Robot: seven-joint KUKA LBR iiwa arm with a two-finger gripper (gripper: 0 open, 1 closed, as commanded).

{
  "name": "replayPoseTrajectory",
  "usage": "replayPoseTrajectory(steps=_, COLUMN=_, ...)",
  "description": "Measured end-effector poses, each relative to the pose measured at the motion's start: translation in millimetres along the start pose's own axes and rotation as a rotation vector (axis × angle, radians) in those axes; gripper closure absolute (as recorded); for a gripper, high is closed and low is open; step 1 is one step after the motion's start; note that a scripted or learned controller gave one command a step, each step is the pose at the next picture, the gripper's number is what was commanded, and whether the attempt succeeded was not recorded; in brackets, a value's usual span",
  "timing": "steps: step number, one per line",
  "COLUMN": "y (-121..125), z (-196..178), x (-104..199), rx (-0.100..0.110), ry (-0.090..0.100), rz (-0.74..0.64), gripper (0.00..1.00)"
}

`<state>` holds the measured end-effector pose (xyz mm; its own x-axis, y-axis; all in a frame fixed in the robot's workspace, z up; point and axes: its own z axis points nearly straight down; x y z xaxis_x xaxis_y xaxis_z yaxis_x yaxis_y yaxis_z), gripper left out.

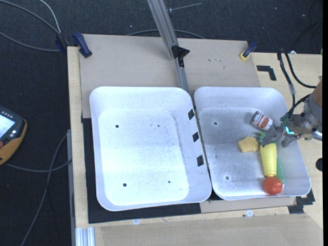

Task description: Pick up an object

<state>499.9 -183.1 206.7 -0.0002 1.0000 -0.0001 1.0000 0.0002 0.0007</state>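
Observation:
The right bin [230,183] holds a small white and red can [261,120], a yellow block [248,145], a long yellow piece [269,159] and a red round piece [273,185]. A bit of green [263,136] lies between the can and the long yellow piece. My gripper [282,132] reaches in over the bin's right side, low and just right of the can, above the top end of the long yellow piece. Nothing is visibly held in it.
The left bin [102,152] sits beside the right one, with black clips [196,136] along the shared edge. A metal pole [164,19] slants in from the top. Cables [289,76] run near the arm at the right.

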Motion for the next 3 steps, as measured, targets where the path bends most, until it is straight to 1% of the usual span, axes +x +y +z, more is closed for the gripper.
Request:
replayPoseTrajectory(steps=1, y=0, z=0, x=0, rx=0.0, ry=0.0, rz=0.0, gripper=0.0)
replayPoseTrajectory(steps=2, y=-3, z=42, x=1, rx=0.004, ry=0.001, rz=0.0, gripper=0.0)
replayPoseTrajectory(steps=3, y=4, z=90, x=-4, rx=0.003, ry=0.0, rz=0.001, gripper=0.0)
